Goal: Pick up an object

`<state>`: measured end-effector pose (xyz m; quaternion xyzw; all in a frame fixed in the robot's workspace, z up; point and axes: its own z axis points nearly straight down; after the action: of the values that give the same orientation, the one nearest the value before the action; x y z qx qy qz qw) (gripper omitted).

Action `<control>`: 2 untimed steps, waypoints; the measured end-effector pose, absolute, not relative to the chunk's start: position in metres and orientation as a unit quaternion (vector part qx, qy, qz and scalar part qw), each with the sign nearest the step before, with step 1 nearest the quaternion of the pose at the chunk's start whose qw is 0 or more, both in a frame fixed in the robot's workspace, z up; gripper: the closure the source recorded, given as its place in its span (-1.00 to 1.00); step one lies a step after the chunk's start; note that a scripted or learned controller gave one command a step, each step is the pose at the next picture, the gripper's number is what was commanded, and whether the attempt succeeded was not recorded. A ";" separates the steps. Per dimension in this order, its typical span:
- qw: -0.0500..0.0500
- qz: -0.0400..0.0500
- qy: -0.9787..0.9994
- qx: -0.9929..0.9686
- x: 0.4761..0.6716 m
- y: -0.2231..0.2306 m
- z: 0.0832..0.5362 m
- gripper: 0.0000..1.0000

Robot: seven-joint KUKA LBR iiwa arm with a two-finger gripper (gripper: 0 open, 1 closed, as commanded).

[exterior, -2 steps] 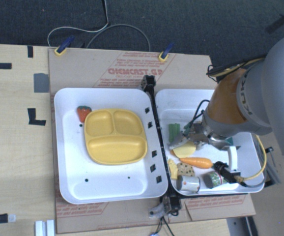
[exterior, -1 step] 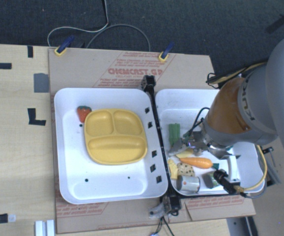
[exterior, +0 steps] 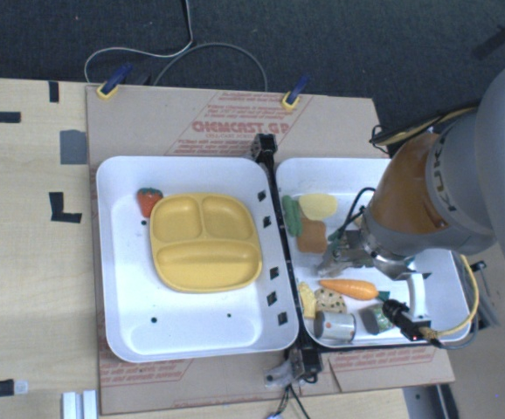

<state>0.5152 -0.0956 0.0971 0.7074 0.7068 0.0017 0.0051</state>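
My gripper (exterior: 335,256) is low in the right bin (exterior: 449,273), under the orange-banded wrist. It hangs just right of a brown block (exterior: 312,234) and just above an orange carrot (exterior: 349,288). A pale yellow lemon-like piece (exterior: 319,205) and a green piece (exterior: 292,216) lie at the bin's far left. Near the front edge lie a yellow corn-like piece (exterior: 307,299), a spotted cube (exterior: 329,301), a metal can (exterior: 335,326) and a small grey object (exterior: 379,321). I see nothing held by the gripper.
The left bin (exterior: 121,321) holds a yellow divided plate (exterior: 205,243) and a small red fruit (exterior: 149,201) at its far left corner. A black divider (exterior: 279,251) separates the bins. The arm's bulk covers the right bin's far right part.
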 end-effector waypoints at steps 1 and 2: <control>0.004 0.001 0.707 0.707 0.515 -0.095 0.096 -1.00; 0.001 0.001 0.708 0.707 0.573 -0.102 0.086 -1.00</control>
<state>0.5733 -0.1021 0.0863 0.7065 0.7077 0.0009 0.0012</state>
